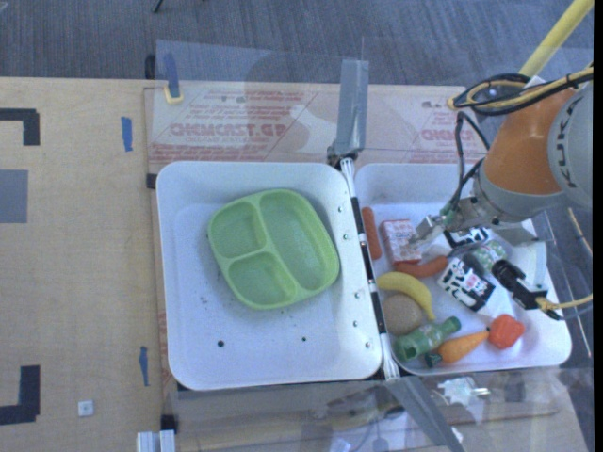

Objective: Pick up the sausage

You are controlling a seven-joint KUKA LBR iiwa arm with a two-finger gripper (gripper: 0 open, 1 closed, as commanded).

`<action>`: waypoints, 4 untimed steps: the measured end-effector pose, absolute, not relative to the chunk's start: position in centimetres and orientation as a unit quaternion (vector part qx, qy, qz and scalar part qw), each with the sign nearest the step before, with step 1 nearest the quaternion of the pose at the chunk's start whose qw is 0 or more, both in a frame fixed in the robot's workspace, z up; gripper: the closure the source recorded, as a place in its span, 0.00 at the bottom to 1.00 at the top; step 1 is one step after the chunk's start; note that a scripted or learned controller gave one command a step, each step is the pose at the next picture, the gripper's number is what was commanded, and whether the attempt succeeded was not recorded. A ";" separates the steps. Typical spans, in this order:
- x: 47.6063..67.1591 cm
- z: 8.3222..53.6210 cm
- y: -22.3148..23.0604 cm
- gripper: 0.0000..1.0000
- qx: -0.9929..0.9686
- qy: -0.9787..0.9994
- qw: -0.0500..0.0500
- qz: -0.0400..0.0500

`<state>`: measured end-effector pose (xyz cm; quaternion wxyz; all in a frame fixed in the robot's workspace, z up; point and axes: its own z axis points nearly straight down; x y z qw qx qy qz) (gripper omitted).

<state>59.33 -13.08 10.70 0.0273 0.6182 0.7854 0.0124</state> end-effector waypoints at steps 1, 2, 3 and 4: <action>58.4 10.7 -12.6 0.00 0.607 0.794 0.029 0.011; 57.8 10.7 -11.5 0.00 0.601 0.799 0.030 0.010; 57.6 10.7 -11.3 0.00 0.610 0.792 0.029 0.012; 57.8 10.7 -11.4 0.00 0.606 0.795 0.027 0.010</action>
